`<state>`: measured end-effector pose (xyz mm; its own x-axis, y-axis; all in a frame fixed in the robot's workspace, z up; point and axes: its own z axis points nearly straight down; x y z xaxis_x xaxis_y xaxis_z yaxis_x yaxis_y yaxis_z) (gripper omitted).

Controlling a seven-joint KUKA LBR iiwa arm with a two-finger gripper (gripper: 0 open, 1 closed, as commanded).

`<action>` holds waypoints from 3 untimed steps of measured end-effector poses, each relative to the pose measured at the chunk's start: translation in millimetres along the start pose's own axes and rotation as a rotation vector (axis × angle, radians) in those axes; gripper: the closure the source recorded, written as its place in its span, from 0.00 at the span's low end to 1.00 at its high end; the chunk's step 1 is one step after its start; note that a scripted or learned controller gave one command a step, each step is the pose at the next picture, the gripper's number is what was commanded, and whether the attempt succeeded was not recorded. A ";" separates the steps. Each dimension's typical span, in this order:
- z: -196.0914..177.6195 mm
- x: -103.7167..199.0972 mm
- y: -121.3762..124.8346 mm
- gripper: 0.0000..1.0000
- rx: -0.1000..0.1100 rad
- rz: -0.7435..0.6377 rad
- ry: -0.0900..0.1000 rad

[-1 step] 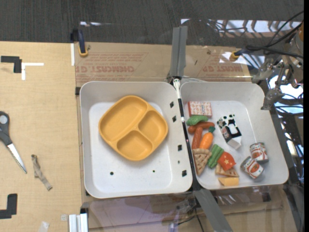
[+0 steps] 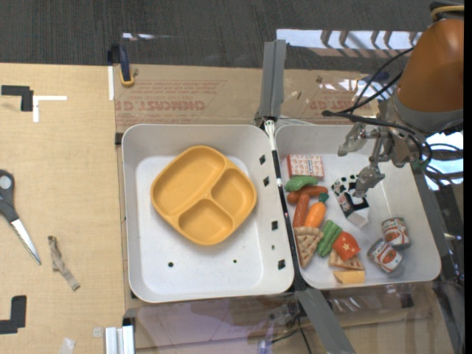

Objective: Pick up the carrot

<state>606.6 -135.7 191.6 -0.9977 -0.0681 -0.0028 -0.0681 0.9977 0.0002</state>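
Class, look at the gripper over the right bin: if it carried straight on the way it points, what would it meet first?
Probably the black-and-white toy beneath the gripper, not the carrot; depth is unclear.

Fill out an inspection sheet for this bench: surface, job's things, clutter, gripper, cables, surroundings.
Surface: two white bins side by side, left bin and right bin, on a wooden bench.
Job's things: carrot lies in the right bin among other toy food, touching the sausage.
Clutter: yellow divided plate in the left bin; pizza slice, two cans, wrapped box in the right bin.
Gripper: gripper hangs over the right bin, right of the carrot; jaws' state unclear.
Cables: black cables run along the arm.
Surroundings: scissors on the bench at left.
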 end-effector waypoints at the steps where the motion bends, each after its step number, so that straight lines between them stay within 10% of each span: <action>1: 98.9 -4.3 39.1 0.00 0.001 0.004 -0.001; 3: 98.3 61.7 46.6 0.00 0.002 -0.248 -0.003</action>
<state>542.1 -93.4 93.1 -0.9503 -0.3113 -0.0056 -0.3113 0.9503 -0.0025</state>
